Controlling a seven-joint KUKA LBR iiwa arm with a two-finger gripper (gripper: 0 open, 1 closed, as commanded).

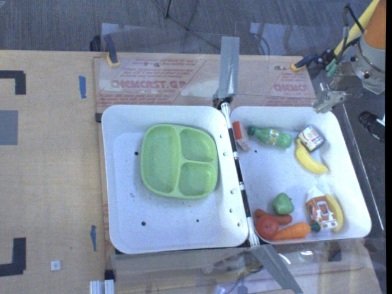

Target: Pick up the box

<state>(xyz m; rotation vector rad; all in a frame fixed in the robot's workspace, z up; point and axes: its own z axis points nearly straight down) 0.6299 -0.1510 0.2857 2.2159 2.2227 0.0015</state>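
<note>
The box (318, 211) is a small orange and white carton. It lies in the right bin (269, 170) near the front right corner, against a yellow banana (335, 213). My gripper (323, 100) hangs over the far right corner of that bin, well behind the box and apart from it. Nothing is visible in the gripper. The arm's orange band (375, 18) is at the top right of the view.
The right bin also holds a green bottle (269, 137), a small can-like item (311, 138), a second banana (309, 160), a green pepper (282, 204), a tomato (267, 226), a carrot (294, 231) and a thin red item (239, 139). A green divided plate (179, 161) sits in the left bin (122, 219).
</note>
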